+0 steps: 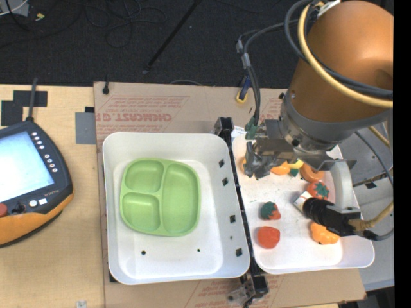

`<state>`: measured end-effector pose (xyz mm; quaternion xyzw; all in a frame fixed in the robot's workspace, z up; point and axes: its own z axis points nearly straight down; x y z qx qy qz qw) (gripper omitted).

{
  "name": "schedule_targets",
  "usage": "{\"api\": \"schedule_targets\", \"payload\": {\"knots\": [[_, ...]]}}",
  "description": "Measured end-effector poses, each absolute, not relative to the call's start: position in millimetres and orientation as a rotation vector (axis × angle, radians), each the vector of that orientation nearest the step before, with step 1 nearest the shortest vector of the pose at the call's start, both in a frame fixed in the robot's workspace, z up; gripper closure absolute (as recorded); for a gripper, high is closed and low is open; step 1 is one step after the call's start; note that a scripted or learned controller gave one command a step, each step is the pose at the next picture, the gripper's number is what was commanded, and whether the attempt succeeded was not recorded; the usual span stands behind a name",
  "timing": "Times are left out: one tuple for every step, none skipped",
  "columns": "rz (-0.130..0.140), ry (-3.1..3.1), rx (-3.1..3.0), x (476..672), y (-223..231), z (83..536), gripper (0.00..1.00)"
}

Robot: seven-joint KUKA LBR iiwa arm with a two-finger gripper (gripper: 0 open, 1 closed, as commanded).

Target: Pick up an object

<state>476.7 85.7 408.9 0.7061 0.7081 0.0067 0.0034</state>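
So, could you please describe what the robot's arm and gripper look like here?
The arm is bulky and rounded, with a wide orange band above a grey wrist section. Black and yellowish cables loop around the band, and more dark cables run down beside it. The gripper is a small, dark grey metal assembly.

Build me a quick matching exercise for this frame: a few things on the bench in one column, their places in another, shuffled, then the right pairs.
Things:
1. green divided plate
2. red tomato-like toy
3. gripper
4. handheld control pendant

Places:
A. near the front of the right bin
B. on the bench, left of both bins
C. in the left bin
D. at the back of the right bin, near the divider

Pairs: 1-C, 2-A, 3-D, 4-B
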Motion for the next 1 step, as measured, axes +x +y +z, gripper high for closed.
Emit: {"api": "schedule_targets", "payload": {"knots": [[0.002,2.216,2.223,476.1,33.3,453.7,1.00]]}}
